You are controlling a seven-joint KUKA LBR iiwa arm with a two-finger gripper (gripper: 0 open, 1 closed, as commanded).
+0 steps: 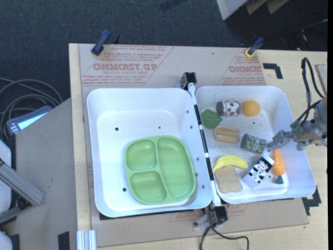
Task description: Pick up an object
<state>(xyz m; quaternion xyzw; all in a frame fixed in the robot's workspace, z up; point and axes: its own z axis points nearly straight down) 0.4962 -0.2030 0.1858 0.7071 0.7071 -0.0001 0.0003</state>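
Tool [283,138] positioned low over right bin [299,184], entered from the right edge.
Finger state cannot be told. Nothing is seen gripped. Carrot [279,163] lies just below the tool; can [253,143] lies just beside it.

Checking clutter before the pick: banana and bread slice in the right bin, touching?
Touching. In the camera view the banana lies right along the top edge of the bread slice, with no white bin floor showing between them.
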